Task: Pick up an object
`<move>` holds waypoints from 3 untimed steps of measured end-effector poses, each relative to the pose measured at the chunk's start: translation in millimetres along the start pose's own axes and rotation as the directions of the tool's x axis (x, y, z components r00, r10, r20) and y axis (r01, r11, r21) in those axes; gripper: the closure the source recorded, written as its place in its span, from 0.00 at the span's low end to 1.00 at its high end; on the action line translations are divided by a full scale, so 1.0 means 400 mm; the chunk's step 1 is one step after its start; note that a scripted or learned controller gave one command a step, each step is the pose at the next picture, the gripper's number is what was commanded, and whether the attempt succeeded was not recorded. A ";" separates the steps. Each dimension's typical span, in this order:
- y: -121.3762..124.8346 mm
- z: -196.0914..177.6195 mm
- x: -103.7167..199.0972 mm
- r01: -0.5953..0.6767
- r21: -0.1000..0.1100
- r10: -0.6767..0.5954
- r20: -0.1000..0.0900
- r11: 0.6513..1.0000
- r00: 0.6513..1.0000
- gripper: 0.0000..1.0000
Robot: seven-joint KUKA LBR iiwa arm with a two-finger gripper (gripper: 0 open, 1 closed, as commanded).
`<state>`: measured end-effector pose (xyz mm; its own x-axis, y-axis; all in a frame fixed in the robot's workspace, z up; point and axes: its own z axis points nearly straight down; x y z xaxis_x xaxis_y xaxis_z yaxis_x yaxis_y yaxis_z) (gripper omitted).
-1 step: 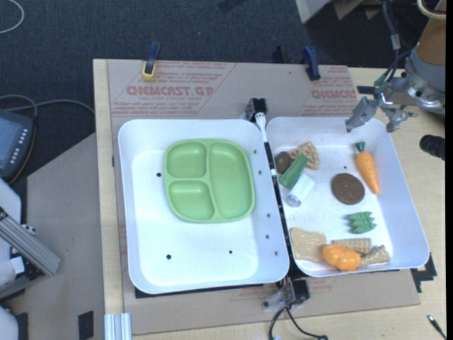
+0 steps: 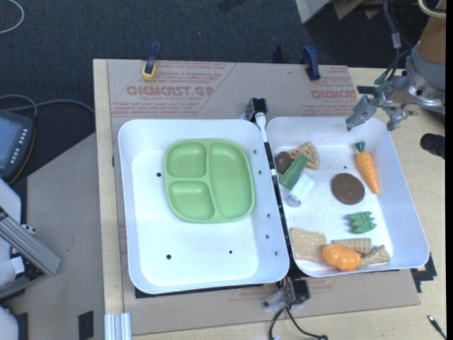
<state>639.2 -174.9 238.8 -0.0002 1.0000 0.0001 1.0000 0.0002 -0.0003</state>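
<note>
Dark carpet surrounds a cardboard-topped bench (image 2: 212, 91) bearing two white bins. The left bin (image 2: 141, 253) holds a green divided plate (image 2: 209, 180). The right bin (image 2: 403, 211) holds a toy carrot (image 2: 367, 171), a brown disc (image 2: 348, 188), crackers and other play food. The gripper (image 2: 376, 114) hovers over that bin's far edge, jaws spread wide, holding nothing.

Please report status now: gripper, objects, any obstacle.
Gripper open, above right bin's far edge, holding nothing. Carrot nearest, lying free. Nothing in the way.
</note>
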 end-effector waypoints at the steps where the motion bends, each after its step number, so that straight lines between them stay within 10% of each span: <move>1: 0.002 0.115 0.019 0.001 0.005 -0.001 -0.001 1.000 1.000 0.00; 3: -0.017 0.361 0.039 0.000 0.002 0.000 -0.002 1.000 1.000 0.00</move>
<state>632.5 -159.3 94.5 0.0003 1.0000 0.0022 1.0000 -0.0003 -0.0025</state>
